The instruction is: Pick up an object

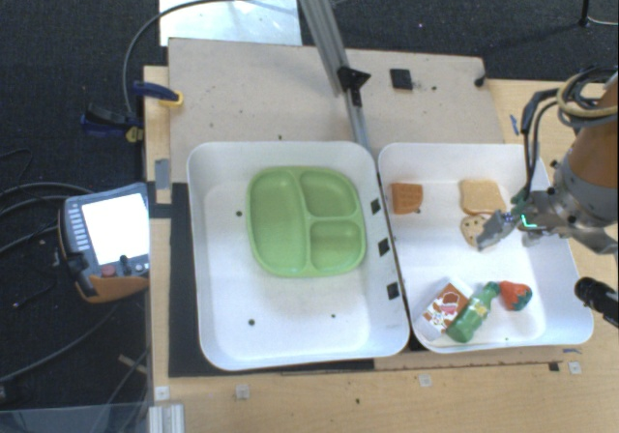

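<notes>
Reaching over the right bin (571, 325), my end effector (495, 230) sits beside the round cookie (472, 227), grip unclear, so I might just nudge it away.

Two shallow white bins: one (208, 257) well left of the gripper (493, 231), one (426, 257) under it.

One green divided plate (308, 220), three compartments, in the bin far from the gripper.

Two toast-like slices: a darker orange-brown one (407, 197) up-left of the gripper, a paler one (482, 195) just above it.

One round spotted cookie (473, 227), just beside the gripper tip.

One small printed carton (445, 309), below and left of the gripper.

One green bottle (474, 313), below the gripper, beside the carton.

One red strawberry-like piece (515, 295), below the gripper, at the bottle's top end.

Six loose items total in the bin under the gripper; one in the other.
</notes>
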You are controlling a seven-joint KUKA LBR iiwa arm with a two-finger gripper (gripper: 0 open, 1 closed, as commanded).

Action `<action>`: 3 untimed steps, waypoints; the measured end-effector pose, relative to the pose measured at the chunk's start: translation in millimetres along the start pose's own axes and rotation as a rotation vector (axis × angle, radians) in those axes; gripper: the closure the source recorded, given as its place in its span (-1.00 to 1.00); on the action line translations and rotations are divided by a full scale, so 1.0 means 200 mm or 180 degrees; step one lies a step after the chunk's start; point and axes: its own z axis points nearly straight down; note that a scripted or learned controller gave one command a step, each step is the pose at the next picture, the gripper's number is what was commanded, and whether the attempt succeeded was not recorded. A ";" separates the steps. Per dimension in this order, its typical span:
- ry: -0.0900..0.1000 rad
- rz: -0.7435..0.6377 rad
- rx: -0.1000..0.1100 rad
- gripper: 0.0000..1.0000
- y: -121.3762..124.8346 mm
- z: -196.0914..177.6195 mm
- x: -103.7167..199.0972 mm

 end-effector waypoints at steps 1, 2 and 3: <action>-0.0001 0.0000 -0.0003 -1.00 0.00 0.00 0.00; 0.0002 0.0010 0.0013 -1.00 -0.03 0.31 0.01; 0.0001 0.0012 0.0009 -1.00 0.02 0.55 -0.02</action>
